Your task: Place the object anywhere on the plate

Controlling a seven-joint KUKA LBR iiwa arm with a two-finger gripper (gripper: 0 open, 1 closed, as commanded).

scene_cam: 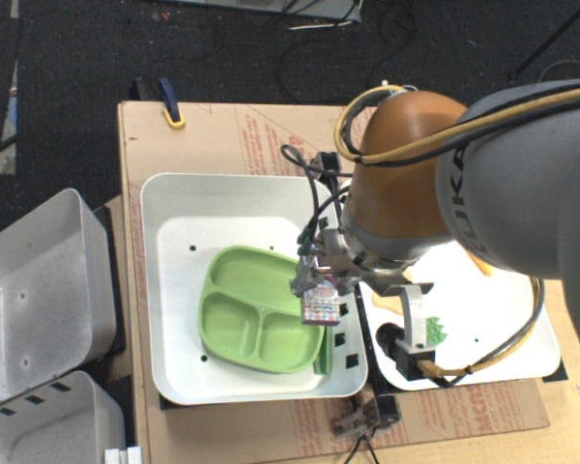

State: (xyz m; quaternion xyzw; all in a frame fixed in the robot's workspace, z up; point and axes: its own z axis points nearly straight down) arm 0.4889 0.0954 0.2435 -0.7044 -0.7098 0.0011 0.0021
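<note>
Arm above the right edge of the green plate

We see the gripper [318,293] hanging over the right rim of the green plate [254,309], which lies in the left white bin [164,259]. A small pink-and-white object [320,307] sits just under it, but whether the claw grasps it we cannot tell. We judge it is positioned for placing.

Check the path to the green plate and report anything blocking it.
Nothing visible blocks it. The gripper hangs above the right edge of the green plate in the left bin. The plate's three compartments look bare. Whether the fingers hold an object is unclear from this angle.
</note>
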